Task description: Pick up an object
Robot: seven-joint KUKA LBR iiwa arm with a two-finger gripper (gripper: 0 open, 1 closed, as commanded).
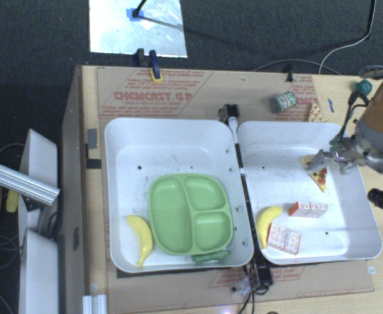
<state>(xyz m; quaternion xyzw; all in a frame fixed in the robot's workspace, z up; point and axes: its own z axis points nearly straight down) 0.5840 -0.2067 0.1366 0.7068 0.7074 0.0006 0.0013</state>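
The arm (pixel 381 120) enters from the right and is cut off by the frame edge, so just its grey wrist and part of the orange band are in view. Its pincer (pixel 323 157) sits low over the far right part of the right bin (pixel 364 208), right at a small pizza-slice toy (pixel 319 177); the metal tips blur into the toy and the white floor, so I cannot tell whether the pincer is wide, narrow or gripping anything. Nearer in that bin lie 3 more things: a small orange-and-white box (pixel 308 209), a flat red-and-white packet (pixel 284 238) and a yellow banana (pixel 267 222) tucked against the left wall, its lower end partly hidden by the rim. The left bin (pixel 122 175) holds a green divided tray (pixel 190 213) with 3 compartments and a second banana (pixel 141 238) just beside its left edge. A green piece at the tray's near edge is too small to identify. On the desk (pixel 178 93) beyond the bins rests a small greenish can (pixel 285 101), lying tilted, its label unreadable, and a speckled object just right of it is too small to make out.
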